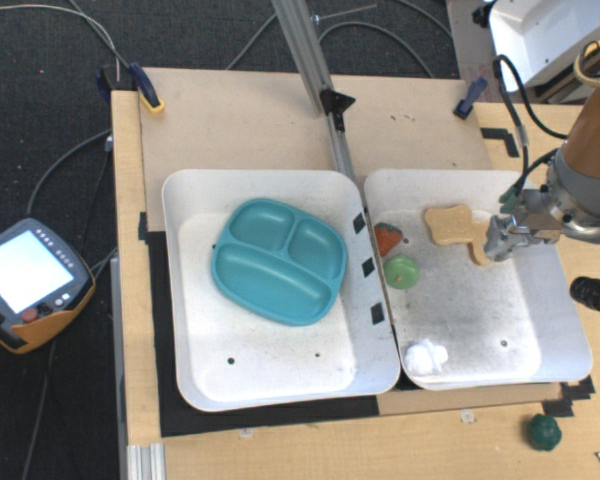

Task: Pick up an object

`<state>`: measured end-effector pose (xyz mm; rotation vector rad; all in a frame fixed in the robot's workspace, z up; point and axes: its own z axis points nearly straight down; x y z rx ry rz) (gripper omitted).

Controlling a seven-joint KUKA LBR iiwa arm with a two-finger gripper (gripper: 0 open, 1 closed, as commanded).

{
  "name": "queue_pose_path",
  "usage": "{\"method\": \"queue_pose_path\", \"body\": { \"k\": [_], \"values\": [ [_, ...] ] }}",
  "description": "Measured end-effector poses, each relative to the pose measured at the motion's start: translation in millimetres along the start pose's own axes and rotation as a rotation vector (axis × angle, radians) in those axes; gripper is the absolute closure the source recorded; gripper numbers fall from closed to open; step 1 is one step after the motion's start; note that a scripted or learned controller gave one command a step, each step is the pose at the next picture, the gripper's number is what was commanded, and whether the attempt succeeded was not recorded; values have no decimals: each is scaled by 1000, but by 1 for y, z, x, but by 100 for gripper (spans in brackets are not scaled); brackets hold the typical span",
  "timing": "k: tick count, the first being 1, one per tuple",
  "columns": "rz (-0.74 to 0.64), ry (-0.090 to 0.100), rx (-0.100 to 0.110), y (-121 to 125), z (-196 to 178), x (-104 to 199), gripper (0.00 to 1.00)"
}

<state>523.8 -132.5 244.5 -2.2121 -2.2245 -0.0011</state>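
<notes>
Here the gripper hangs low over the right bin, near its far right wall; whether it is released, clenched or grasping something I cannot tell, since the wrist's grey body hides its tips from above.

Just to its left lies a tan toast-shaped piece, flat on the bin floor; a second tan bit shows right beside the gripper, touching or nearly touching it, though I cannot say whether the two bits are one object or two, nor whether either is caught. Taken together, the tan shape runs from the upper left down toward the gripper, so its long axis slants across the bin and its nearer end sits under the tool.

Further left, against the divider between the bins, sit a red-orange piece and a green ball, close together; a crumpled white thing rests near the bin's front rim. All three lie well apart from the gripper. The left bin holds a teal divided plate, farther off again.

In my judgement the toast is the likeliest target, being nearest; the coming move turns on a small shift leftward and on lining the tool across that slanted axis, not along it.
</notes>
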Motion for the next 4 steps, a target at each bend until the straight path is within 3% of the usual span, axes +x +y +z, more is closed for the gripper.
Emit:
{"method": "queue_pose_path", "body": {
  "k": [1,4],
  "values": [
    [-1,0,0,3,13,53,100],
    [-1,-1,-3,-1,2,224,100]
  ]
}}
